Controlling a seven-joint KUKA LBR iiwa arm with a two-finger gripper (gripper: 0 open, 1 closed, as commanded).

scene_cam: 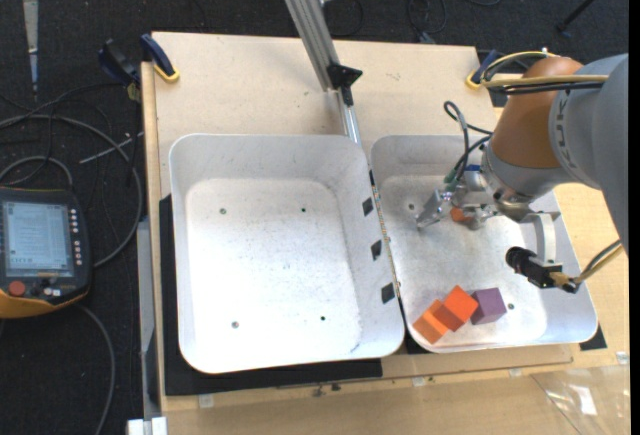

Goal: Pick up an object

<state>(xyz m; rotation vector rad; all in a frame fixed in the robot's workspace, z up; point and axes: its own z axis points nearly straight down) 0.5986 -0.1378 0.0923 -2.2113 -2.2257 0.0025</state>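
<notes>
Gripper [447, 210] low (over right bin [560, 328])

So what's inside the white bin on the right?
Inside the right bin sit an orange block and a purple cube. The gripper hangs above it, covering some of the floor.

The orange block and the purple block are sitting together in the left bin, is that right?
Not quite. The camera view shows the orange block and the purple block sitting together in the right bin, near its front edge, not the left bin.
</notes>
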